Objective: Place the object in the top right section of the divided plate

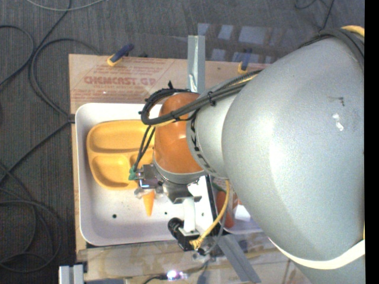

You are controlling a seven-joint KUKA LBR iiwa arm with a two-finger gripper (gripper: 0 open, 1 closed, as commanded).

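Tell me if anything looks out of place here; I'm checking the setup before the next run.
Nothing looks spilled or broken. An orange cone-shaped object hangs point-down under the gripper, over the left bin's bare floor, just beyond the yellow divided plate. The arm hides part of the plate.

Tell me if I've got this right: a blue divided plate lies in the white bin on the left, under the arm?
Not quite: the plate is yellow, not blue. The camera view shows it in the left white bin, partly under the arm.
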